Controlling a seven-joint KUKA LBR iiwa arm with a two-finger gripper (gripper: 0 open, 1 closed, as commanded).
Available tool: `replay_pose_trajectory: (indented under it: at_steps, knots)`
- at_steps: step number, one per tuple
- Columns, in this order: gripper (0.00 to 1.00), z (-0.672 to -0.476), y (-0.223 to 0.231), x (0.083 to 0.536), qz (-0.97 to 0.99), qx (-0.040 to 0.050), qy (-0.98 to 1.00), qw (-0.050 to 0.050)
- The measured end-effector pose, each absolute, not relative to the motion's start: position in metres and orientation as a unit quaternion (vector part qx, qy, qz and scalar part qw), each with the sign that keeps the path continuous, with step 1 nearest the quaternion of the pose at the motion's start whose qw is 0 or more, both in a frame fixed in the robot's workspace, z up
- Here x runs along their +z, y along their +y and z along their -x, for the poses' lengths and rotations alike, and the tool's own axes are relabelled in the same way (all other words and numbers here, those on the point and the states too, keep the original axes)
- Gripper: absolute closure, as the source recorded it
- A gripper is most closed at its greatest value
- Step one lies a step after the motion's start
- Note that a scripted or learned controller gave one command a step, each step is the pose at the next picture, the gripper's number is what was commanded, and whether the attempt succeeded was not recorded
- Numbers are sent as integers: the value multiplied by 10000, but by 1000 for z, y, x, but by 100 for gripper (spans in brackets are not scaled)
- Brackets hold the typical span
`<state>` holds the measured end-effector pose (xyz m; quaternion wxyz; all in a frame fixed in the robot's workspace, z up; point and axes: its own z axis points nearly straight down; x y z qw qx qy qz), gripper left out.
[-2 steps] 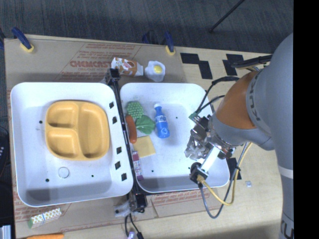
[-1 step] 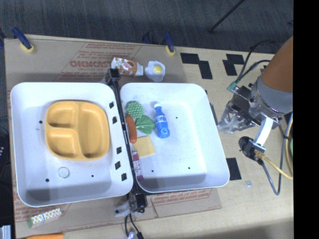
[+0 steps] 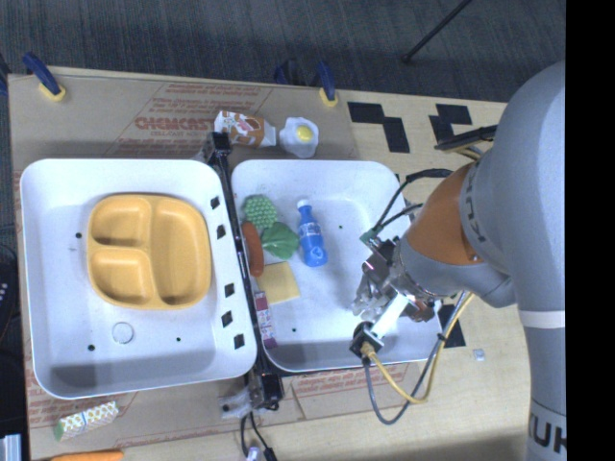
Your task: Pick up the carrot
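Note:
The carrot (image 3: 252, 248), a short orange-red stick, lies along the left wall of the right bin (image 3: 336, 185), beside a green leafy piece (image 3: 280, 241). A round green item (image 3: 258, 207) sits at its far end. My gripper (image 3: 373, 301) hangs over the right part of the same bin, about a hand's width to the right of the carrot and apart from it. Nothing shows in the gripper.
A blue bottle (image 3: 310, 232) and a yellow cheese slice (image 3: 281, 282) lie between the carrot and the gripper. The left bin (image 3: 58, 353) holds a yellow divided plate (image 3: 149, 250). A small carton (image 3: 240, 128) and an egg-like toy (image 3: 300, 137) sit behind the bins.

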<state>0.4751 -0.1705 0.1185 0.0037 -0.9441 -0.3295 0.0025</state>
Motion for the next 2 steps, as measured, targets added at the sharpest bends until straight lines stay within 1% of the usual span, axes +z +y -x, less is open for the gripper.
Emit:
replay_pose_trajectory:
  at_steps: [1, 2]
  knots:
    - [100, -476, -207, 255, 9547, 10, -2977, 15]
    - [100, -476, -211, 319, 9361, 9, -3518, 16]
